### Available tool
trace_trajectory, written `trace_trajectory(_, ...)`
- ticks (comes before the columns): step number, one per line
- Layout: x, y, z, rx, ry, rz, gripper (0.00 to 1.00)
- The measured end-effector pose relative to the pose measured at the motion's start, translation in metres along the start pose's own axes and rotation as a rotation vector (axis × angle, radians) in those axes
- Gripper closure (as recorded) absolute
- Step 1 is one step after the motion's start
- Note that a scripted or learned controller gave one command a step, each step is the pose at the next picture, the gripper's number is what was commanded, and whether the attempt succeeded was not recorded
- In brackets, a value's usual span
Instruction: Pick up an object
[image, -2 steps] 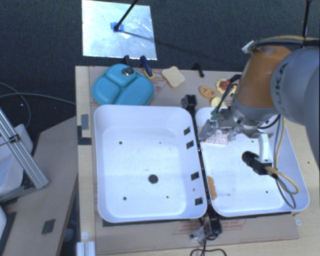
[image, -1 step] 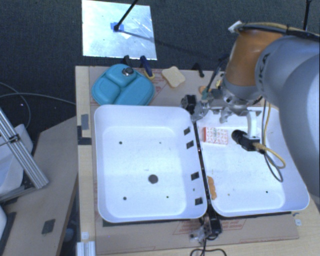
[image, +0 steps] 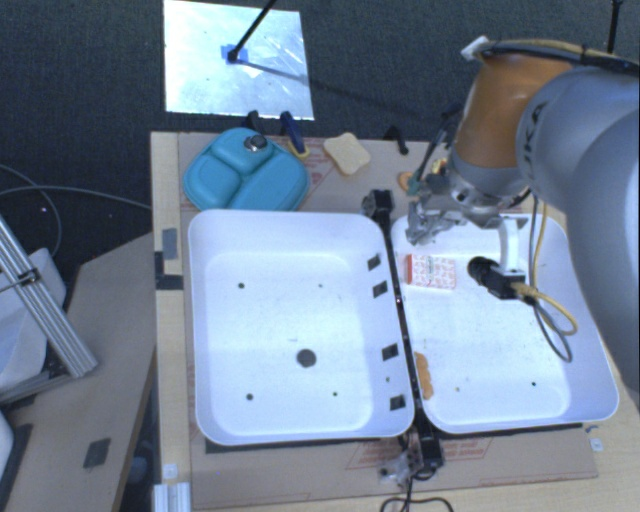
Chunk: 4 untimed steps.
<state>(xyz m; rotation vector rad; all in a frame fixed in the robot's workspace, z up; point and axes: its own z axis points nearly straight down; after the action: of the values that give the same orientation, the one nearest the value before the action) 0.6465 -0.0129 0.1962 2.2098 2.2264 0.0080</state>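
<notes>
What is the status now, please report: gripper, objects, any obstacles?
Gripper low over right bin, far-left corner. Red-patterned packet just beside it, not held. Small orange piece by the divider. Nothing blocking.

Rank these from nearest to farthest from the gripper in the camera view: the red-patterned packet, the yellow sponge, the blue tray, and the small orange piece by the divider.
From the gripper:
1. Red-patterned packet, just below it in the right bin.
2. Yellow sponge, on the bench behind the bins, up and left.
3. Small orange piece, low in the right bin beside the divider.
4. Blue tray, behind the left bin, farthest left.
</notes>
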Motion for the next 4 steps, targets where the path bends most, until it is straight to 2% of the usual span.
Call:
trace_trajectory(1, 0.032, -0.028, 0.013, 0.008, 0.001, 0.001, 1.00)
trace_trajectory(3, 0.126, -0.162, 0.011, 0.012, 0.002, 0.000, 1.00)
trace_trajectory(4, 0.189, -0.110, -0.107, -0.010, 0.007, -0.003, 1.00)
